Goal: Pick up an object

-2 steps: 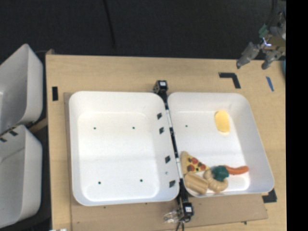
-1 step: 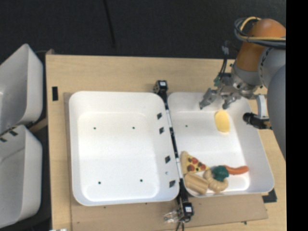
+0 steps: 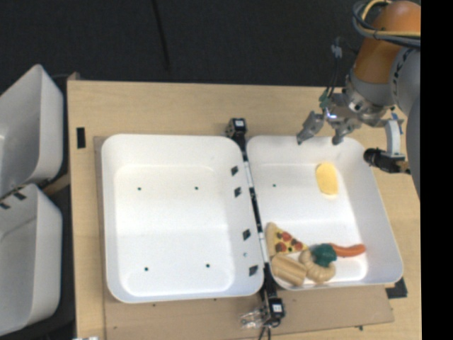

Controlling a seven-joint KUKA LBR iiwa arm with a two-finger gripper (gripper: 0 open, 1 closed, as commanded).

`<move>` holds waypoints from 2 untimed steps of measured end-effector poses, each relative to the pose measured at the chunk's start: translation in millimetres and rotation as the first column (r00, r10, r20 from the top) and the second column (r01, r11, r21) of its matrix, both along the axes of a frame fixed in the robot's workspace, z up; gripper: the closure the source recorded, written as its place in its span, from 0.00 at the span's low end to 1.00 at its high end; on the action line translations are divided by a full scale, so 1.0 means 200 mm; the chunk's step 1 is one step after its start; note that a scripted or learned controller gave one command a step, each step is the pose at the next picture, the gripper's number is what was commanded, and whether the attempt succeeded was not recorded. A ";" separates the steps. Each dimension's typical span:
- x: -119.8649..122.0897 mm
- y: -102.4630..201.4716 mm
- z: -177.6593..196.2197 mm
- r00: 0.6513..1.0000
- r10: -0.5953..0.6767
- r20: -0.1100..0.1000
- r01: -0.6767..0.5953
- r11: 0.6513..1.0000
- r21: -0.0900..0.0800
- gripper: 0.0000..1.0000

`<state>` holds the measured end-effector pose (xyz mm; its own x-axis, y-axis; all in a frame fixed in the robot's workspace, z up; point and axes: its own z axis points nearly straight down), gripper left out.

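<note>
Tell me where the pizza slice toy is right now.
The pizza slice toy lies in the right bin, near its front left corner against the divider, touching the bread roll just in front of it.

Two bins sit side by side on the bench (image 3: 85,190), filling the middle of the frame: the left bin (image 3: 113,211) and the right bin (image 3: 368,190), touching along a shared edge. In the right bin, a lemon-like piece (image 3: 327,178) lies alone toward the upper right. At the bin's lower left corner a cluster crowds together: a pizza slice (image 3: 284,241), what may be a bread roll (image 3: 289,268) just below it, and a carrot (image 3: 338,251) to their right. The gripper (image 3: 323,134) hangs over the right bin's upper rim, above the lemon-like piece, fingers spread apart.
</note>
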<state>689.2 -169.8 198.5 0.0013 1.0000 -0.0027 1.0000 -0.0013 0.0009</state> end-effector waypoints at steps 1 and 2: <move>-0.07 -0.31 -0.49 1.000 -0.001 -0.001 0.001 1.000 0.003 0.00; -0.06 -0.30 -0.43 1.000 0.003 0.003 -0.003 1.000 -0.001 1.00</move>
<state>676.7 -230.7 113.2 -0.0016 1.0000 -0.0041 1.0000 0.0016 0.0035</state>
